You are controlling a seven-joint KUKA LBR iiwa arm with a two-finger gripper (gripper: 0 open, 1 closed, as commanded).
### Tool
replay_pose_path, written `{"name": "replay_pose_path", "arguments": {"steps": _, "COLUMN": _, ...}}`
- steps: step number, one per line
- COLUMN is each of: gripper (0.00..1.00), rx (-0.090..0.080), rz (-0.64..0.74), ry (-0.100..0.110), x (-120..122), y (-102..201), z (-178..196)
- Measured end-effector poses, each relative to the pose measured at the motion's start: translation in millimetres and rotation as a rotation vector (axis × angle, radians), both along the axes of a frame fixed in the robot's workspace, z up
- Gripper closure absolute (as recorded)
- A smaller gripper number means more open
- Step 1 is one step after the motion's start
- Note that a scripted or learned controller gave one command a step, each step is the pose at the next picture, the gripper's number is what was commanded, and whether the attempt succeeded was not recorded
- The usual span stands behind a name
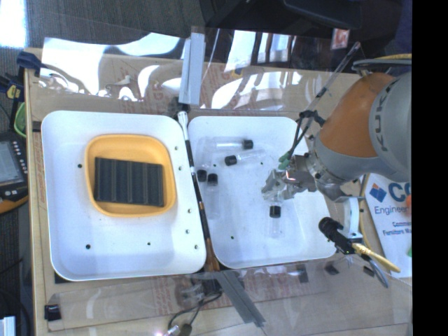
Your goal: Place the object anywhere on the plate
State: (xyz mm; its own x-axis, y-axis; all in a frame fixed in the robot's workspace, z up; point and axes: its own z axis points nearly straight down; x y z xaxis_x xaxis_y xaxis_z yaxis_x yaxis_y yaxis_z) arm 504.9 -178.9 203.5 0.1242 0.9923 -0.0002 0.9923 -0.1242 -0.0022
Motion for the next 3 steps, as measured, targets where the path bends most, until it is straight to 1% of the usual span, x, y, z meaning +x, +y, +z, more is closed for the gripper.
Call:
{"name": "replay_pose_path", "arguments": {"steps": 1, "gripper": 1.00, "rx": 0.001, "rz": 0.137, "ry": 0.000, "x": 64, "y": 21, "z": 14}}
{"name": "replay_pose_path", "arguments": {"steps": 2, "gripper": 1.00, "rx": 0.003, "rz": 0.338, "ry": 0.004, "x": 23, "y": 58, "z": 0}}
{"name": "replay_pose_path", "arguments": {"steps": 3, "gripper": 1.00, "rx": 0.001, "rz": 0.383, "ry": 0.000, "x": 48, "y": 84, "z": -1}}
